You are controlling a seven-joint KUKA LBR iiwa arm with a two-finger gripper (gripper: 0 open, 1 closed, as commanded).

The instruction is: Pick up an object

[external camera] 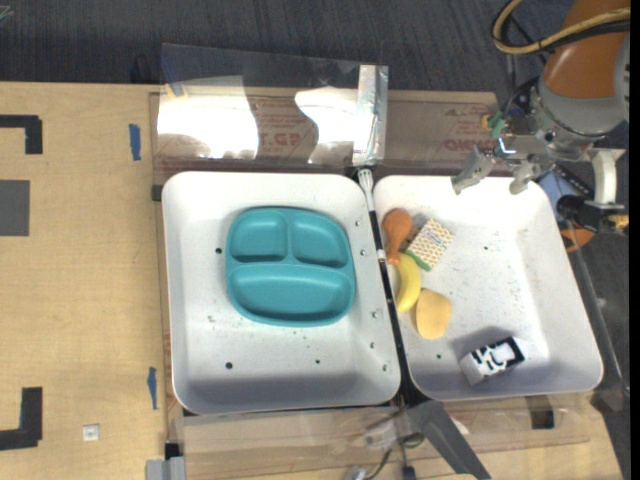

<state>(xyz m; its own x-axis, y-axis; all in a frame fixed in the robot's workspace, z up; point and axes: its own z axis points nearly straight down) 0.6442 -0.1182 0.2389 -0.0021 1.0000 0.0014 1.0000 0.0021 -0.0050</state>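
You see the gripper (497,175) hanging over the far edge of the right bin (560,268), its two fingers spread open and holding nothing. Along that bin's left wall lie a carrot (397,230), a patterned packet (430,243), a banana (408,286) and a yellow lump (433,314), perhaps a potato, with a black-and-white object (492,358) near the front. The left bin (190,298) bears a teal divided plate (291,265), and both bins rest on a cardboard-covered bench (70,298).

Gripper (496,176) spread wide, empty

two white bins (190,368), one teal divided plate (291,265), five small items in the right bin
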